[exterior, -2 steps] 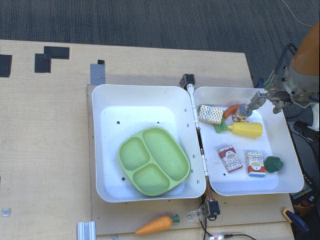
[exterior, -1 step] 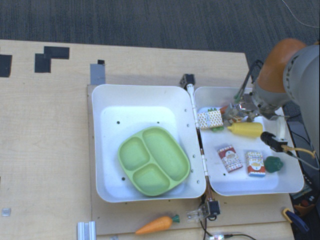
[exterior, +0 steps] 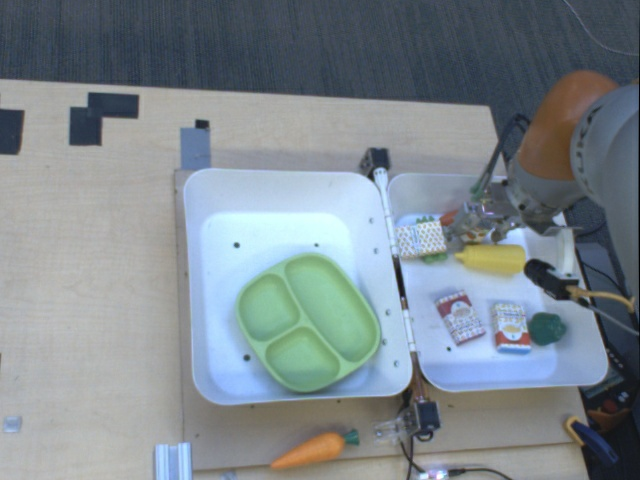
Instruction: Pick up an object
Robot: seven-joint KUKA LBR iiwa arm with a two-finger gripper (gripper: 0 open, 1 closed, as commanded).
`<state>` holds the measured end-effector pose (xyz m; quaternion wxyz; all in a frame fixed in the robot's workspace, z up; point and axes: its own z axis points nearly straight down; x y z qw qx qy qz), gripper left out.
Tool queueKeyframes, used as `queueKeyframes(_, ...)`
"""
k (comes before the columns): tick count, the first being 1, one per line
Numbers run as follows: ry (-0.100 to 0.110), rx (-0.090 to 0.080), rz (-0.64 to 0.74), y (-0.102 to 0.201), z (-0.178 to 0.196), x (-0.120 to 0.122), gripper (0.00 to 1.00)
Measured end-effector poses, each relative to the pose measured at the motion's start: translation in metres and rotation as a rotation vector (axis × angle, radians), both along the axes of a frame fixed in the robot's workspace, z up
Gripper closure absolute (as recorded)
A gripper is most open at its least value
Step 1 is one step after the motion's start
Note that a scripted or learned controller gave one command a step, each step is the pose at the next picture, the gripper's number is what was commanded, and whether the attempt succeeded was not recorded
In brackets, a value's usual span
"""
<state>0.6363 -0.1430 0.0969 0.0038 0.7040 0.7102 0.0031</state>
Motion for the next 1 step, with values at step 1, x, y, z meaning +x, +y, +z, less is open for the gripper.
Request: queueKeyframes(1, 0.005, 0.002, -0.003, 0.0948, 0.1018, -0.063, 1.0)
